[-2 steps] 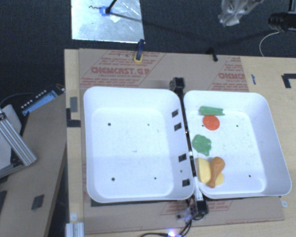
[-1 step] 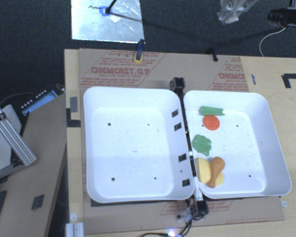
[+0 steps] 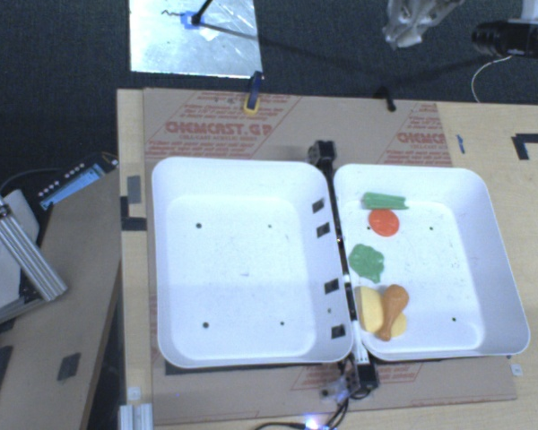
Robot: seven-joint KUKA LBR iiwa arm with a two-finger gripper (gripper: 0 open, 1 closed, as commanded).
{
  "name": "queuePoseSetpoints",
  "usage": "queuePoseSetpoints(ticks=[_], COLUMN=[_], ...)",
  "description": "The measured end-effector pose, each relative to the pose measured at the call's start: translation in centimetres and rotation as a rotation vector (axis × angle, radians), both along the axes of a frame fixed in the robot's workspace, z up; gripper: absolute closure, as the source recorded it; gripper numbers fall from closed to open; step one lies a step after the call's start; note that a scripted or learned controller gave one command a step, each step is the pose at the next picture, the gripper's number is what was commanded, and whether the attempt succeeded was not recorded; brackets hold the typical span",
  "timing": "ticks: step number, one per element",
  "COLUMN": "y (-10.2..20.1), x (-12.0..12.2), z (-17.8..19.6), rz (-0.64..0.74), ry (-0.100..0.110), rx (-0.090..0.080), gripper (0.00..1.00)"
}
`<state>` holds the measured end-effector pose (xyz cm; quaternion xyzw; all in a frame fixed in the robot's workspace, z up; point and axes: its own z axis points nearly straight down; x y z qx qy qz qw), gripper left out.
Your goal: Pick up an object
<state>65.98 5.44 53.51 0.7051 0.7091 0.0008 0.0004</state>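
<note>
End effector (image 3: 411, 23) hangs above bench, well apart from right bin (image 3: 484, 240) w/ green, red, yellow, brown toys.

The board (image 3: 217, 125) under the bins reads "CHEMCAST GP" in red.

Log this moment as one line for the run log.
tool: above bench's far edge, away from bins | right bin: green strip, red disc, green piece, drumstick, yellow piece
</note>
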Motion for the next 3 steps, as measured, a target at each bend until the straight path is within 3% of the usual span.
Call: queuePoseSetpoints(ticks=[1,3], y=[0.1,2.8], x=[0.9,-0.5], z=[0.0,0.0], rz=[0.000,-0.001], ry=[-0.002,0.000], rx=[-0.001,0.000], gripper=[1.00,1.00])
